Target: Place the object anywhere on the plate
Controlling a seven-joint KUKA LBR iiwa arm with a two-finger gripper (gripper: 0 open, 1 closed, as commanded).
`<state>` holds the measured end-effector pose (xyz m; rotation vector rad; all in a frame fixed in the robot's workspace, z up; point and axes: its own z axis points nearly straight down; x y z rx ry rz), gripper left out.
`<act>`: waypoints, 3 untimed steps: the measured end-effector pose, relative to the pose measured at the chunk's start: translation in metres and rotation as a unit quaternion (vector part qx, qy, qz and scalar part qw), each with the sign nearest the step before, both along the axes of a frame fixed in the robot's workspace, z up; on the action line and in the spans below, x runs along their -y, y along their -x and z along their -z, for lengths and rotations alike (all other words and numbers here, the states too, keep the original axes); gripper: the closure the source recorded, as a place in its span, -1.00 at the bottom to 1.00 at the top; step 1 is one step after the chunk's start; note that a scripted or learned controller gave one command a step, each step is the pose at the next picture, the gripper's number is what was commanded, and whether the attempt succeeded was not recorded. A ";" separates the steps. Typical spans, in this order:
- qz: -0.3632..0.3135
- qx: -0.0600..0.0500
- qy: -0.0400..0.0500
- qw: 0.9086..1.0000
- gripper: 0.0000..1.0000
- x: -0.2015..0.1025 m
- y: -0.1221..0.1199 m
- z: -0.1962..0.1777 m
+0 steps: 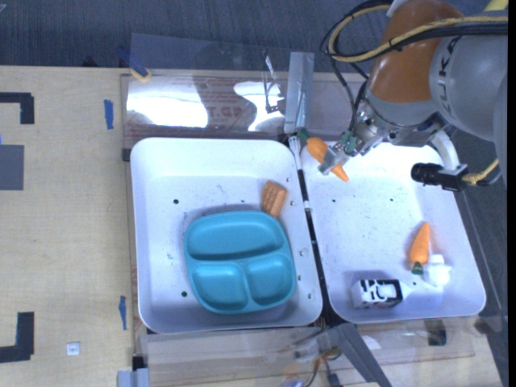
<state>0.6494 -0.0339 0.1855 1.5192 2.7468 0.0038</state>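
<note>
The blue three-compartment plate (238, 266) lies in the left bin (153, 184). My gripper (332, 161) hangs over the far left corner of the right bin (459, 297), next to the divider between the bins. It is shut on a small orange carrot-shaped object (318, 147), whose two ends stick out on either side of the fingers. The object is held off the bin floor, to the right of and beyond the plate.
A brown-orange bread-like piece (274, 197) rests just beyond the plate's far right corner. The right bin holds a second carrot (420, 246), a small white object (438, 273) and a black-and-white object (377, 292). A metal post (297, 95) stands behind the divider.
</note>
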 end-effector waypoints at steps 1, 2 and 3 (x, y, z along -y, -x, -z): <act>-0.093 -0.001 0.000 0.996 1.00 -0.070 0.060 0.000; -0.209 -0.003 0.000 0.978 1.00 -0.139 0.103 0.050; -0.208 -0.001 0.000 0.978 -1.00 -0.138 0.103 0.049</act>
